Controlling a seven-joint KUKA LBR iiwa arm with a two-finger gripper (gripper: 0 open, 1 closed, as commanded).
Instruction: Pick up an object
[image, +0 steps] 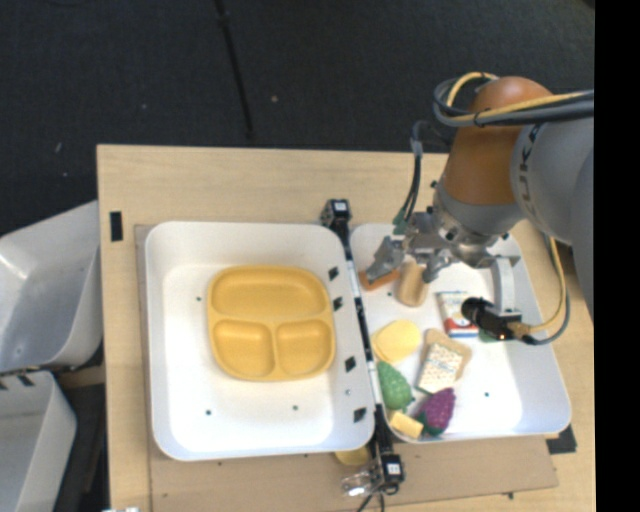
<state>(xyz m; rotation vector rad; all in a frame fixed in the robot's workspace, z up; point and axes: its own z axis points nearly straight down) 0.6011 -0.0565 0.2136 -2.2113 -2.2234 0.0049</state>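
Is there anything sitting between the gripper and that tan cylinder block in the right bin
Nothing visible does. The gripper hangs right above the tan cylinder block near the top left of the right bin. The yellow round piece and the cracker-like block lie farther down, clear of it.

The arm (500, 150) runs out past the right edge, its upper links cut off. It covers the far right corner of the right bin (530, 400) and part of the bench (250, 170) behind. At the claw (408, 262) the fingertips blur into a tan cylinder (411, 286) — whether they touch it cannot be told. The print on a small card (455, 310) is too small to read — likewise the packet (442, 364).
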